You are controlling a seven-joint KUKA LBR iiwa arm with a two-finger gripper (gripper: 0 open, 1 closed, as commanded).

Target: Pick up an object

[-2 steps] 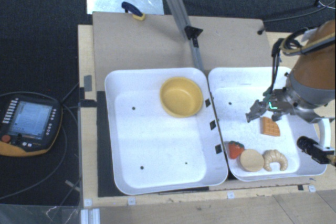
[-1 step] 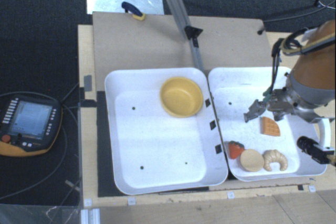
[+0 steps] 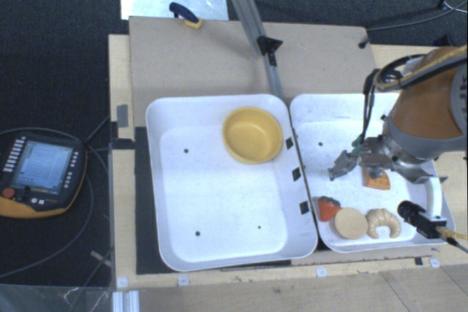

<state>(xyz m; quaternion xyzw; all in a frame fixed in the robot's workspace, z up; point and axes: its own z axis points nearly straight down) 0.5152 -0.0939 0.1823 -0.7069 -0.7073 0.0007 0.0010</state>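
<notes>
In the right bin [image 3: 322,109], my gripper [image 3: 344,166] hangs low over the middle of the floor, with the arm coming in from the right. An orange wedge-shaped piece [image 3: 378,180] lies just to its right, partly under the wrist. Along the bin's front edge lie a red piece [image 3: 327,208], a round beige disc [image 3: 350,223] and a croissant-shaped piece [image 3: 383,222]. The floor right under the gripper looks bare. The left bin [image 3: 219,230] holds a yellow bowl [image 3: 253,135], upright in its back right corner.
A slanted metal pole [image 3: 248,11] crosses the brown board behind the bins and ends near the gap between them. A teach pendant [image 3: 38,172] lies on the dark floor at far left.
</notes>
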